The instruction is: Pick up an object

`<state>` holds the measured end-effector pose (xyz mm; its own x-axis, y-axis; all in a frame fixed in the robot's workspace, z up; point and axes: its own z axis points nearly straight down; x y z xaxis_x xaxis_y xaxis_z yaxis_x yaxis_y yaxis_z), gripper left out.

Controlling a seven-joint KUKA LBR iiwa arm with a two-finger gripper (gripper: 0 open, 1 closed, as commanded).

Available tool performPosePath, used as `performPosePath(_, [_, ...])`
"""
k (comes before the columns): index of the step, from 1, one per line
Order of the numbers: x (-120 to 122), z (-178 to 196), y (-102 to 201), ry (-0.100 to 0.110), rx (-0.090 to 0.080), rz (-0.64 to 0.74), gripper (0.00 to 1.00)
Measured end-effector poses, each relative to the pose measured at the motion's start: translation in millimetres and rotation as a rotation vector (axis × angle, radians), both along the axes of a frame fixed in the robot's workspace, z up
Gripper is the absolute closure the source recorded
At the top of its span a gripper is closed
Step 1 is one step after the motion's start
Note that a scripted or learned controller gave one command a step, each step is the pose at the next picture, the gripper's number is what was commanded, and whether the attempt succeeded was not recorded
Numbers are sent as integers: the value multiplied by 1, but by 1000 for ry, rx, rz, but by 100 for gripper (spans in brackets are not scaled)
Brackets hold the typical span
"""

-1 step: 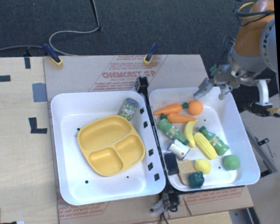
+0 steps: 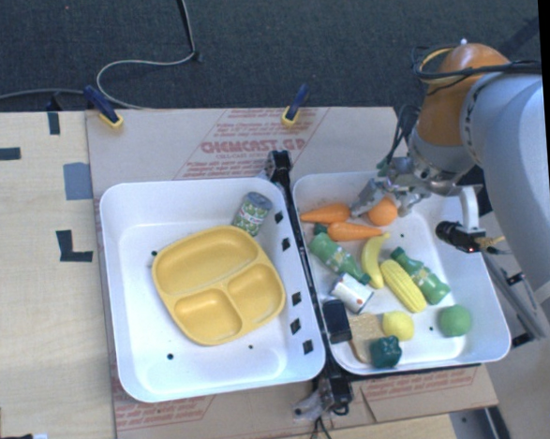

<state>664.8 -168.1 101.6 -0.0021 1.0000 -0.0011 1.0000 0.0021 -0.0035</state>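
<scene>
My table (image 2: pixel 44 277) bears two bins side by side. The left white bin (image 2: pixel 130 299) holds a yellow three-compartment plate (image 2: pixel 218 283), with a small green-labelled can (image 2: pixel 252 212) just behind it. The right white bin (image 2: pixel 480 331) holds my gripper (image 2: pixel 386 195) near its back wall, over an orange ball (image 2: pixel 383 213); two orange carrots (image 2: pixel 341 221) lie left of it, a yellow corn cob (image 2: pixel 402 285) and a green lime (image 2: pixel 455 319) nearer the front.

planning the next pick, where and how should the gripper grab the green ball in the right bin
Take the green ball across its middle, coming straight down from above. It is round, so any pinch line across its widest part should work, and it sits apart from the other toys, with bare floor between it and the yellow lemon. The right bin wall is near, so line the pinch up parallel to that wall.
</scene>
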Motion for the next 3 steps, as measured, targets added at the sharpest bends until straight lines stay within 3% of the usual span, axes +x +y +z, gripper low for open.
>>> performPosePath(1, [5,-10,4,-7,-12,-4,0])
performPosePath(2, [2,-3,7,6,-6,-2,100])
performPosePath(3, [4,84,92,-6,2,1,100])
